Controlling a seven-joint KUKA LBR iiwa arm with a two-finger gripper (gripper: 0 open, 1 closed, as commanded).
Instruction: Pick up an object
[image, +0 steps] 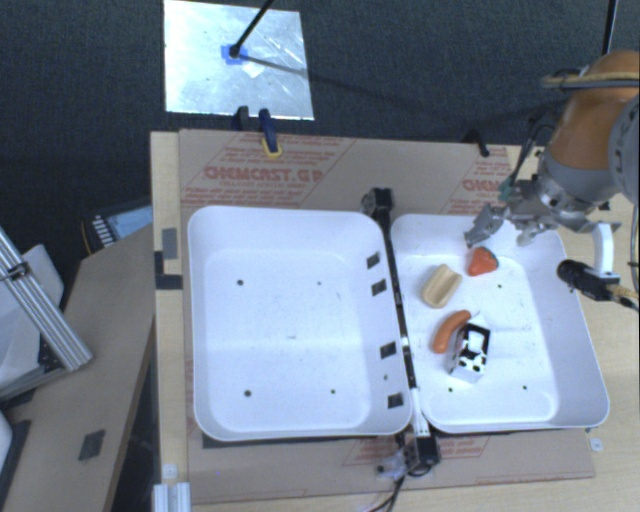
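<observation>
Nearest us the black-and-white block (471, 352) lies, but our gripper (503, 227), fingers spread and holding nothing, hangs just above-left of the red piece (483, 261).

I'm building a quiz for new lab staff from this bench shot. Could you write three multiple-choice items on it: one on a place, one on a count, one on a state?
1. Where do the loose objects lie?
A. left bin
B. right bin
C. on the cardboard

2. How many objects are in that bin?
A. two
B. four
C. six

3. How does the pincer stand relative to the red object?
A. just above it, near the bin's far edge
B. over the left bin
C. far off the bench

Answers:
1 B: all lie in the right bin.
2 B: red object, tan piece, orange piece, black-and-white block.
3 A: the pincer hangs right by the red object.
</observation>
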